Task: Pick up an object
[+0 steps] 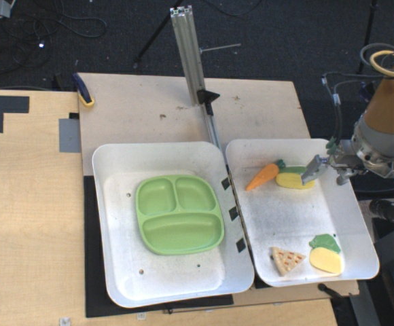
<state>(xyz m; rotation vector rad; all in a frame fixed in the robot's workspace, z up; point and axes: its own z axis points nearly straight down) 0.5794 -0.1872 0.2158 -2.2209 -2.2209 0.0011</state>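
Pincer [312, 172]: right of frame, over the right bin [299, 216], touching the corn [293, 180]; grip state cannot be told.
Carrot [262, 176]: just left of corn.
Plate [179, 214]: left bin [115, 250].

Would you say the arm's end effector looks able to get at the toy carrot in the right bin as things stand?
Probably yes. The carrot lies uncovered on the right bin's floor, and the end effector sits just beyond it over the yellow toy, which touches the carrot's leafy end and may crowd a grasp there.
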